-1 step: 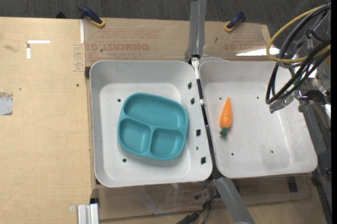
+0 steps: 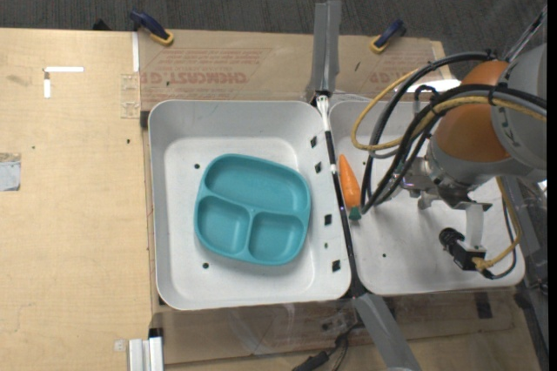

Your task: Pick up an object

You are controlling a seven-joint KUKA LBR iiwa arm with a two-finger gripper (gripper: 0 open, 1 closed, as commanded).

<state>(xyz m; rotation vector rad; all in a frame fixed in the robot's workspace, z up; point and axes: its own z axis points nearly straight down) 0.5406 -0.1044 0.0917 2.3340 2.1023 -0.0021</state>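
Observation:
An orange carrot (image 2: pixel 349 181) with a green tip lies in the right bin (image 2: pixel 392 265), against its left wall. A teal divided plate (image 2: pixel 253 209) rests in the middle of the left bin (image 2: pixel 174 186). The arm's orange band (image 2: pixel 470 130) and grey wrist hang over the right bin, with looping cables in front. My gripper (image 2: pixel 446 197) points down beneath the wrist, about a hand's width to the right of the carrot, and the wrist hides most of it.
A grey divider bar (image 2: pixel 326 56) runs between the bins at the back. Clamps (image 2: pixel 152 26) hold the cardboard backing. Black and yellow cables (image 2: pixel 392 134) drape over the right bin. The wooden bench top (image 2: pixel 70 186) spreads to the left.

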